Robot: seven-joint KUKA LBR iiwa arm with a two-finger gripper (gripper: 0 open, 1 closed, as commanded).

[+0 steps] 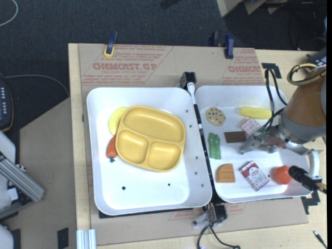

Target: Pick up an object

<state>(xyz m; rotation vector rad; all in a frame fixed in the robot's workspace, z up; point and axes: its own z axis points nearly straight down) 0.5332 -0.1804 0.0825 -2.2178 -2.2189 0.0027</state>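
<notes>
My gripper is low in the right bin, reaching in from the right, and it is open with nothing between its fingers. A pink packet lies just above it and a brown bar just to its left. Around them are a cookie, a yellow corn cob, a green piece, a tan waffle, a red-and-white box and an orange-red ball.
The left bin holds a yellow divided plate, with a yellow piece and an orange-red carrot at its left edge. The arm's brown wrist overhangs the right bin's right side. Clamps sit on the bench's far edge.
</notes>
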